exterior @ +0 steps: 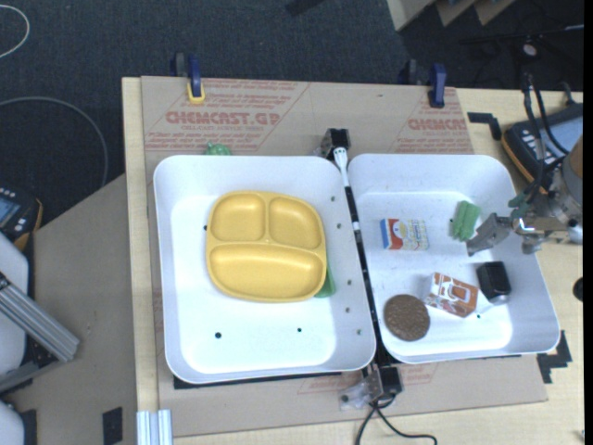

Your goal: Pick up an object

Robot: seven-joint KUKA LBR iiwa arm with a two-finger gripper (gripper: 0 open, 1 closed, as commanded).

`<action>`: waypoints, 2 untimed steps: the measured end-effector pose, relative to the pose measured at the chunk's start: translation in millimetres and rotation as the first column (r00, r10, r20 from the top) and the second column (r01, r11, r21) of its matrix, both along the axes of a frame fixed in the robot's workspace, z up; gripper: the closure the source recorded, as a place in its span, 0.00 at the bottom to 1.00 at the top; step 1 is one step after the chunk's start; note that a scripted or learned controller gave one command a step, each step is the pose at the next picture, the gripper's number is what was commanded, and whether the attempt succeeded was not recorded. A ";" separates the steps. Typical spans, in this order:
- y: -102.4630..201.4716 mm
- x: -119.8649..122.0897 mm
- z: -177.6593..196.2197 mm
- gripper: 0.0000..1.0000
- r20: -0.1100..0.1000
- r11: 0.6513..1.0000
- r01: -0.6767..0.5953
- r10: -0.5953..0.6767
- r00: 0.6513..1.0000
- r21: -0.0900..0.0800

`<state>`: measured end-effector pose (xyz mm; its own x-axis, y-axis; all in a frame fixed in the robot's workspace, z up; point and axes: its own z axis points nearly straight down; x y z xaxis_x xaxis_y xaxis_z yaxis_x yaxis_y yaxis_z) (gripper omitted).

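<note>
The end effector (496,233) hangs over the right bin's (422,167) right edge, fingers spread and holding nothing, between a green block (465,219) and a black object (494,280).

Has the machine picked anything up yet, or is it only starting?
Nothing looks picked up yet. The yellow divided tray sits in the left bin. In the right bin, the green piece, small carton, orange packet, brown disc and black block all lie on the floor. The claw hovers near the green piece. The whole grab is left.
</note>
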<state>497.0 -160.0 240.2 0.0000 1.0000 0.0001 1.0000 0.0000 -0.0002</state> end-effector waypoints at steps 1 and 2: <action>-39.0 -21.9 -103.0 0.00 -0.011 1.000 0.005 -0.005 1.000 0.002; 12.8 -11.6 -134.9 0.00 0.022 1.000 0.002 -0.002 1.000 -0.006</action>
